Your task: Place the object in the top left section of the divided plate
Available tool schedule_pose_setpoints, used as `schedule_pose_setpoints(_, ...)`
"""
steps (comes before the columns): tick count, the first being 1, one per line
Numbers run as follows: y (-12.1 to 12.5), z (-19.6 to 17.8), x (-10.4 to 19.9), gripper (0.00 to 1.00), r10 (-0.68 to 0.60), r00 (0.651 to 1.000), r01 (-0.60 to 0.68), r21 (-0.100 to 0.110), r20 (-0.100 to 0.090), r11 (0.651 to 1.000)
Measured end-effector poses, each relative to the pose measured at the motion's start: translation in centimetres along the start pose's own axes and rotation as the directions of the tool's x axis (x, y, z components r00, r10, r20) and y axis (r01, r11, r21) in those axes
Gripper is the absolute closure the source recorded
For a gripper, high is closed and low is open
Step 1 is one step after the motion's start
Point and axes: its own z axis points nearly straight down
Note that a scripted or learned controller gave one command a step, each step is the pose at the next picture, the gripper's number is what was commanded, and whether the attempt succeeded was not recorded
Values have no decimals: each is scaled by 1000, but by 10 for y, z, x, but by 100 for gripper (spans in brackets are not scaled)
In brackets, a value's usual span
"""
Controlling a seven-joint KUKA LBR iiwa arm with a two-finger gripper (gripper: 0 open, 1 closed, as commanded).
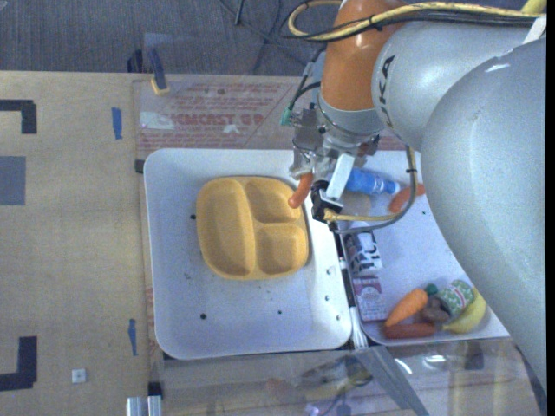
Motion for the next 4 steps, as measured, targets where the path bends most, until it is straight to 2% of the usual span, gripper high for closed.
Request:
schedule_pose_setpoints(1,5,0,-10,100,-30,1000,30,-1,1,1000)
schedule_pose_setpoints(2,10,46,23,100,-178,984,178,3,-1,984)
schedule_pose_setpoints(3,10,45,23,0,-178,984,178,3,-2,984)
schedule_pose_setpoints(4,24,-1,-34,0,-297,955,297,-2,0,955)
